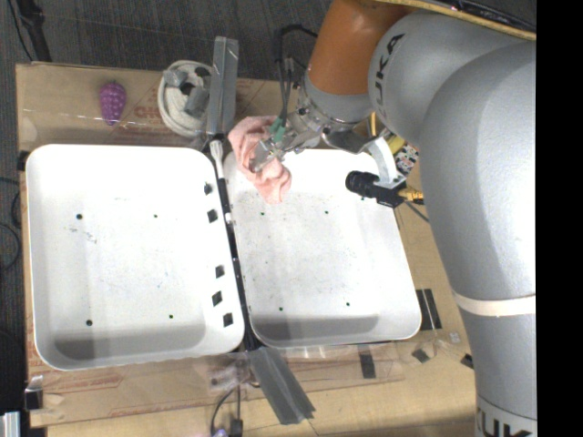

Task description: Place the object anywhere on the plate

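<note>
Robot arm (437, 107) reaching from right, end effector (267, 153) pinching a pink cloth (264, 167) at top-left corner of right bin (364, 271), w/ left bin (118, 253) beside it.

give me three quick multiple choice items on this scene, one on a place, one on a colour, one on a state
1. Where is the cloth?
A. right bin's far left corner
B. left bin's middle
C. on the bench in front

2. What colour is the small object on the bench beyond the left bin?
A. green
B. purple
C. yellow

3. How does the gripper stand to the cloth?
A. far away
B. right at it
C. beneath it

Answers: 1 A, it lies in the right bin by the divider. 2 B, it is purple. 3 B, the gripper sits on the cloth.
</note>
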`<state>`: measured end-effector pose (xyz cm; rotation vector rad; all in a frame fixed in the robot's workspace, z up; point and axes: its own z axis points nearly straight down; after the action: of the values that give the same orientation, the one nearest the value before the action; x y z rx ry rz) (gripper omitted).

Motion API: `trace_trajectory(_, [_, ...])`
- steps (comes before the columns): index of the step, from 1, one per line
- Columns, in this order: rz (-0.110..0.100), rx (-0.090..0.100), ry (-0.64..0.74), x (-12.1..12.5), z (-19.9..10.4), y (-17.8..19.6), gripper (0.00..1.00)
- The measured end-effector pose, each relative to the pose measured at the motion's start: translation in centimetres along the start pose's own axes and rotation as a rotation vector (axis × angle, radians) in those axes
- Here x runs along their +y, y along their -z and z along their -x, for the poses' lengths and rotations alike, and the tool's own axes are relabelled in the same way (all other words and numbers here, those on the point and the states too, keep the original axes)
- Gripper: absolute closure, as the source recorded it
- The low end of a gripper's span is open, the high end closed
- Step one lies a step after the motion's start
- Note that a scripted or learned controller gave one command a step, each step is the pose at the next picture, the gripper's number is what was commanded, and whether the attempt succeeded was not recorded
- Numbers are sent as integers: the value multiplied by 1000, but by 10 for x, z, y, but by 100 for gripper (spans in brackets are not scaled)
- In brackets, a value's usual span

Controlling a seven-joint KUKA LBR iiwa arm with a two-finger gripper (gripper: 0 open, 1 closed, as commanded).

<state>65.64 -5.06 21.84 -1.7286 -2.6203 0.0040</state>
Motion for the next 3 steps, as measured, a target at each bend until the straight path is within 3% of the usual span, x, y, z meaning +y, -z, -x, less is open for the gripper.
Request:
trace_trajectory(1, [2,-1,6,1,-1,12,100])
trace_trajectory(3, [-1,0,818,-2,-102,18,100])
